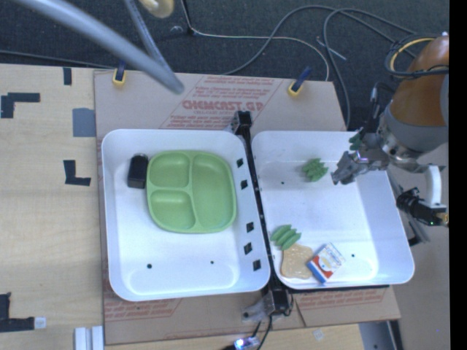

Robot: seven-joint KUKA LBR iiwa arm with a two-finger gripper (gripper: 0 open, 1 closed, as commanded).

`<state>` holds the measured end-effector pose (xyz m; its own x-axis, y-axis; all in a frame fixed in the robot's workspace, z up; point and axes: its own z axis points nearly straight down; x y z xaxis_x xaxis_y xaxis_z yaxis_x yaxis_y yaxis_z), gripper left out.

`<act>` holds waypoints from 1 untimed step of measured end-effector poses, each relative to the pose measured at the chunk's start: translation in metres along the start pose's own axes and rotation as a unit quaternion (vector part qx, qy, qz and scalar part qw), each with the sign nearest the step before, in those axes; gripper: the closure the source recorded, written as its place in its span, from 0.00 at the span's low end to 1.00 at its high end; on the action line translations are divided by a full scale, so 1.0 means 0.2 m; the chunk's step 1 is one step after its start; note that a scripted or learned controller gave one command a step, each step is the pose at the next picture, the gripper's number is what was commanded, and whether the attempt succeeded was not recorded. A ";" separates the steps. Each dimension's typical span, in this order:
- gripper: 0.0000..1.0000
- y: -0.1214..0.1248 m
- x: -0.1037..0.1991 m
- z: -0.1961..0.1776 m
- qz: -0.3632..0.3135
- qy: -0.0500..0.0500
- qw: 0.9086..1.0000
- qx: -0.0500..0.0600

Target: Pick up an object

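Jaws: state cannot be told, the gripper (346, 172) being small and dark in the view; nothing is seen between them. Gripper hangs over the right bin (379, 217), near its upper right part, just right of a small green leafy piece (315, 169), apart from it. Same bin, lower edge: a green pod-like piece (285, 235), a tan flat piece (295, 262), a red-white-blue packet (325, 261). Left bin (120, 217): a green divided plate (192, 191), a black block (137, 171) touching its left rim.
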<state>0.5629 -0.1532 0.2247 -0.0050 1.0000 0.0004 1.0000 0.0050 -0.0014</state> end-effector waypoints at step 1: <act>1.00 0.06 0.27 0.05 0.000 0.000 1.000 0.000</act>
<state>0.5742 -0.0982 0.2138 -0.0059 1.0000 0.0007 1.0000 0.0059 -0.0017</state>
